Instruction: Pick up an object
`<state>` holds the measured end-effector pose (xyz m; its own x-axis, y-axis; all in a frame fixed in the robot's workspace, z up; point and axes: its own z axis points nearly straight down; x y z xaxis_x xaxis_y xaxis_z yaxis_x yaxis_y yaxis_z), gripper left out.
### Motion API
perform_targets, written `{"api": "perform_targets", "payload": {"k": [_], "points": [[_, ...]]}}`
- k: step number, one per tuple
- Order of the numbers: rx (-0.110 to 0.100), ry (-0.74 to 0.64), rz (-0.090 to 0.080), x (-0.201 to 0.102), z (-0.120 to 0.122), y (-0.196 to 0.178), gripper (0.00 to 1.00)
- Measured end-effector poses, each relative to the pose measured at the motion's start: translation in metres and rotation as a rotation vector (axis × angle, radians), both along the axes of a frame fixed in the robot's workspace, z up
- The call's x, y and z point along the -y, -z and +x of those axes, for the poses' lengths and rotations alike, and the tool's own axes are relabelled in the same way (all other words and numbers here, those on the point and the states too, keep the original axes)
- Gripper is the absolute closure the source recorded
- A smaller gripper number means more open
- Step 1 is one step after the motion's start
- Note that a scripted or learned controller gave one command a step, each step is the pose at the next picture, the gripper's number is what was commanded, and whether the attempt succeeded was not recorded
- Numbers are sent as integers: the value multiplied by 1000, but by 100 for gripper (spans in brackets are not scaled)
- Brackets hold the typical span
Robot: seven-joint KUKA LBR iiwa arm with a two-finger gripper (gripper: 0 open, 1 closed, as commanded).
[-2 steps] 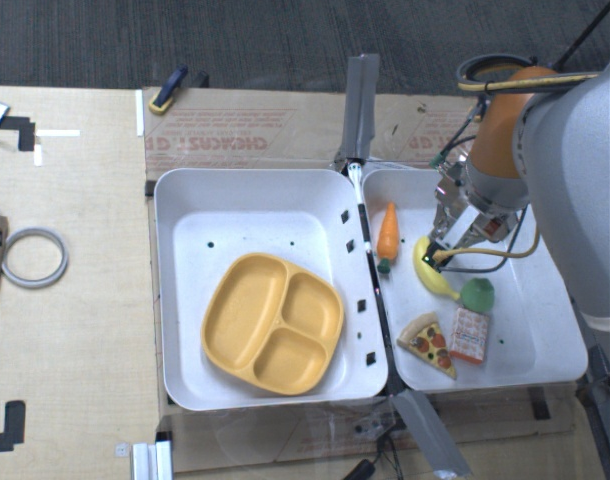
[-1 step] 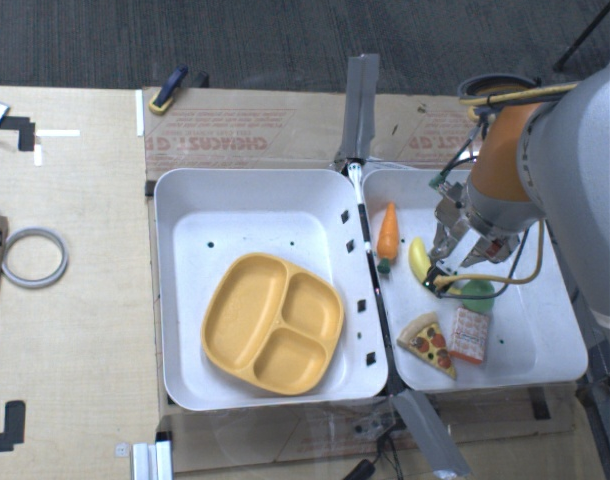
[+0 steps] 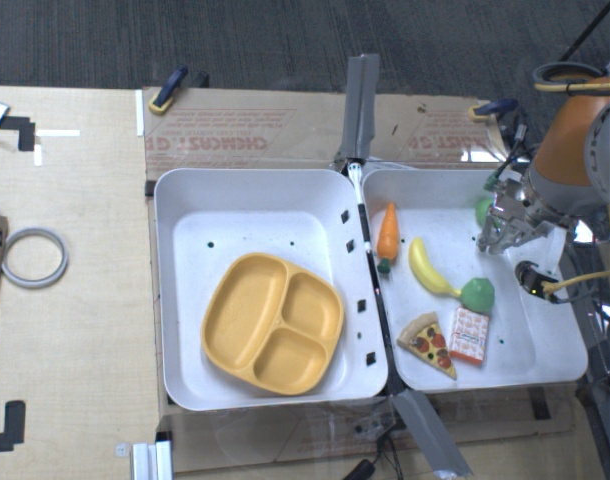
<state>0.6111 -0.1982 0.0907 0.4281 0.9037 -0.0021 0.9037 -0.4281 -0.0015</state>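
A roll of tape (image 3: 32,257) lies on the bench (image 3: 75,368) at nine o'clock. A blue clamp (image 3: 168,90) sits at eleven o'clock, on brown cardboard (image 3: 245,133).

Even, bright overhead light. White bins (image 3: 175,268) near overexposed, wall detail washed out. Soft short shadows under yellow tray (image 3: 275,323) and banana (image 3: 428,268). Dark floor (image 3: 285,18) at top grainy. Overall focus moderately sharp; gripper (image 3: 505,230) slightly blurred. Specular glint beside arm at right edge.
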Motion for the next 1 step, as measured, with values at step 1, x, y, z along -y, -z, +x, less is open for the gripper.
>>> {"api": "perform_targets", "payload": {"k": [1], "points": [[-1, 5, 2, -21, -34, 0, 100]]}}
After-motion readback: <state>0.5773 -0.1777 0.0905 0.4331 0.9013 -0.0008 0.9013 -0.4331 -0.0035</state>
